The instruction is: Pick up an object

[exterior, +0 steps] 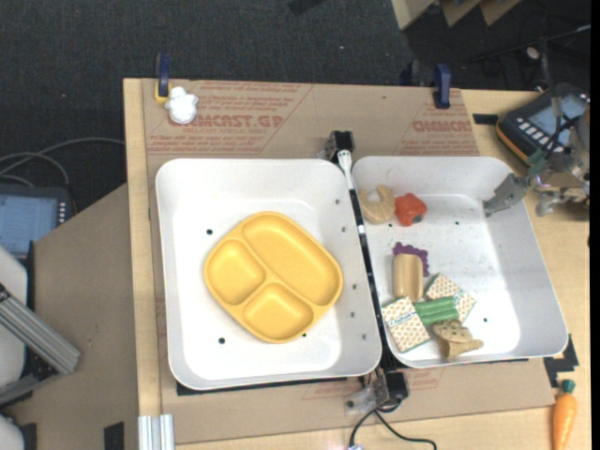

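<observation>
Crowding the left half of the right bin (525, 279): a tan lump (379, 205) and a red piece (410, 210) sitting side by side near the far-left corner, touching or nearly so. Lying below them, a purple scrap (412, 250) tucked against the far end of a tan cylinder (407, 276) near the left wall. Clustering toward the near edge, a green block (437, 309) wedged between two patterned blocks (403, 324), with a small tan toy (458, 340) resting just beside them at the near rim. Filling the middle of the left bin (178, 204), a yellow divided plate (273, 276), well apart from all of the above.

Reaching in over the far-right corner of the right bin, the gripper (506, 195), tilting down toward the left and hanging apart from every object; impossible to tell whether spread or pressed together, and nothing seen in its grasp.

Leaving open room across the right half of the right bin, from the far-right corner down to the near-right edge. Lying on the bench's near-right corner outside the bins, an orange carrot (562, 421).
</observation>
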{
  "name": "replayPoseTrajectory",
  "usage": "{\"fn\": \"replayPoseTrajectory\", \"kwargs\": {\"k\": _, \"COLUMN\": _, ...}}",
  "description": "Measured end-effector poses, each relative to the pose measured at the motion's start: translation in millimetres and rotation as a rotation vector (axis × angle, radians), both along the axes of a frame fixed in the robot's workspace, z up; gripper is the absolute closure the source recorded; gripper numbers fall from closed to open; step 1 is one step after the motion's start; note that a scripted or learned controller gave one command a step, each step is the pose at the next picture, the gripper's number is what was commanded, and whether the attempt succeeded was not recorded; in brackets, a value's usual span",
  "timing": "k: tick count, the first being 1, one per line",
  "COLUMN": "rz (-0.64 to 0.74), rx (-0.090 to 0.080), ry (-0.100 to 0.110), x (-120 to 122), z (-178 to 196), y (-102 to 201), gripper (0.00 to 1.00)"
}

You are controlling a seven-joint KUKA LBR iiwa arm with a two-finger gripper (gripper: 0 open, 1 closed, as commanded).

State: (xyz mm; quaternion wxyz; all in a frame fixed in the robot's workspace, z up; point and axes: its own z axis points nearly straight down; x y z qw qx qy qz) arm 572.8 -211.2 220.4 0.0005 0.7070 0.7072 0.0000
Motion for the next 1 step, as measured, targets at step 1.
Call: {"fn": "replayPoseTrajectory", "kwargs": {"k": 1, "rz": 0.01, "rx": 0.006, "ry": 0.002, "x": 93.3, "z": -113.8, "y": 92.7, "gripper": 0.0}}
